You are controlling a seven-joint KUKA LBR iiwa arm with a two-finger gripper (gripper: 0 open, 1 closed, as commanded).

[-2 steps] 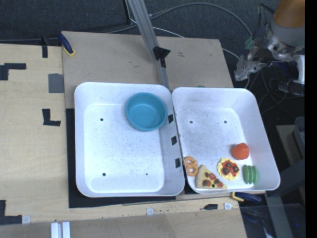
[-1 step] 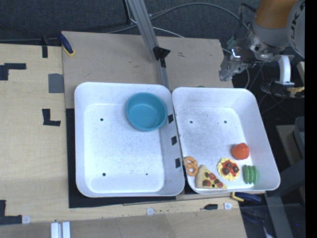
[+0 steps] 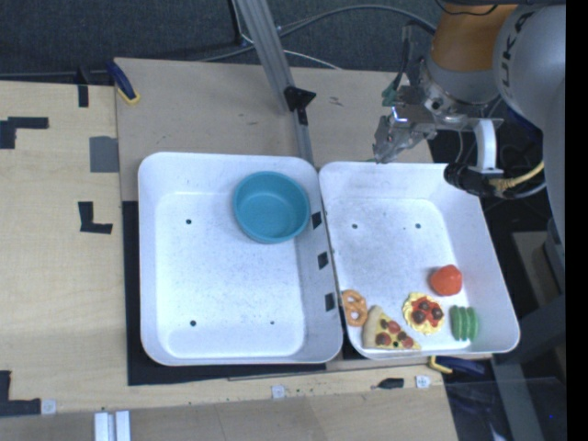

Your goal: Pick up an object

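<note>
Jaws point(image 3: 386, 150) hang right over the right bin's point(image 3: 386, 246) far rim, can't tell if they're open. Toy food's bunched at the opposite near edge: tomato point(image 3: 446, 279), pizza point(image 3: 386, 331), pretzel point(image 3: 353, 306). Bare floor between. Bowl point(image 3: 270, 207) sits off left.

The arm point(image 3: 514, 35) is cut off by the picture's top and right edges. The gripper point(image 3: 390, 145) is too small and dark to read. The counter point(image 3: 55, 246) runs off the left edge.
</note>
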